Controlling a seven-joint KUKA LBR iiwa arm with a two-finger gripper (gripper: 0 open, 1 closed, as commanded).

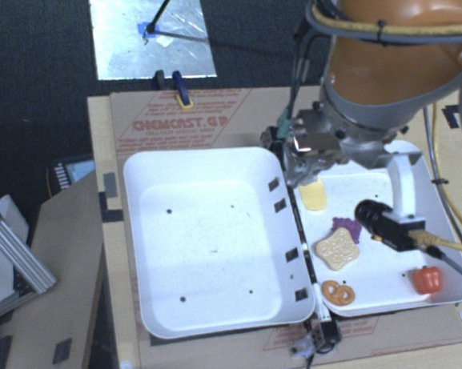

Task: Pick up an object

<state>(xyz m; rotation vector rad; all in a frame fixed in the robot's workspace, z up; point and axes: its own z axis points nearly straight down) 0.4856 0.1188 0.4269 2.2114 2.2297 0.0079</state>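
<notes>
Two white bins (201, 162), one toast slice (337, 251), one pretzel (338, 292), one red pepper (427, 280), one yellow piece (313, 196).

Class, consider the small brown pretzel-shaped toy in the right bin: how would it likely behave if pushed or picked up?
The small brown pretzel-shaped toy lies flat, so it would probably slide, not roll. Its open loops suggest it is light. Its thin profile may give the tool little to pinch.

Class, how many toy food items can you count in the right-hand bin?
5: yellow piece under the arm, purple piece, toast, pretzel, red pepper at the near corner. The arm may hide more.
</notes>
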